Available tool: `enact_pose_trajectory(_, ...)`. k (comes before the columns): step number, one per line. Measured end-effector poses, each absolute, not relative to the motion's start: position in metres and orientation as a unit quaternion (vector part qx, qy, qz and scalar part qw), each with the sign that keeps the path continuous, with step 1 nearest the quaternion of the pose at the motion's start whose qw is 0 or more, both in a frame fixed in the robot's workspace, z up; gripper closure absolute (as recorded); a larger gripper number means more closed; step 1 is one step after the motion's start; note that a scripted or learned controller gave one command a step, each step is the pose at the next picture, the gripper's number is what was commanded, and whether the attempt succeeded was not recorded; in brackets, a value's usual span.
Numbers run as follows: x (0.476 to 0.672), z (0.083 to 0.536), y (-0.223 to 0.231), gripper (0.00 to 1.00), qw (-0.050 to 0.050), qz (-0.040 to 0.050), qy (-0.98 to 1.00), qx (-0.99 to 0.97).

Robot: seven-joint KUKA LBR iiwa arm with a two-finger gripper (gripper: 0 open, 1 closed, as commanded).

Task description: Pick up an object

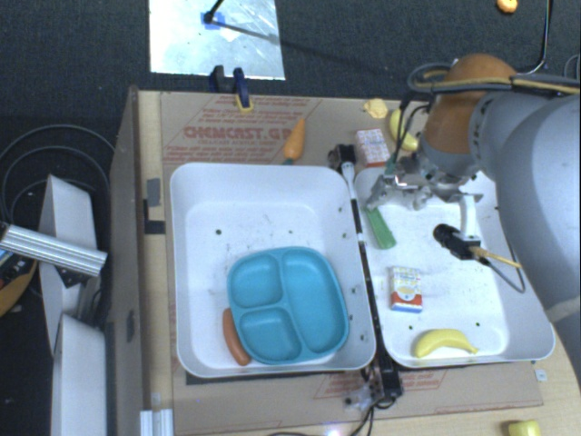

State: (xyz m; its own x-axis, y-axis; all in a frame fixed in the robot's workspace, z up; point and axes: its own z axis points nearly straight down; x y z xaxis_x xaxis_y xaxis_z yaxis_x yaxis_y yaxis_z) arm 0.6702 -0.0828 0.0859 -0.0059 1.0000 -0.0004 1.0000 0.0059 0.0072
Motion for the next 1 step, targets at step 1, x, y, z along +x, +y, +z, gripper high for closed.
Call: enact_pose_trajectory(1,0.6704,0.0980,-0.0831,1.00,0.004,0.0036,0.709,0.705)
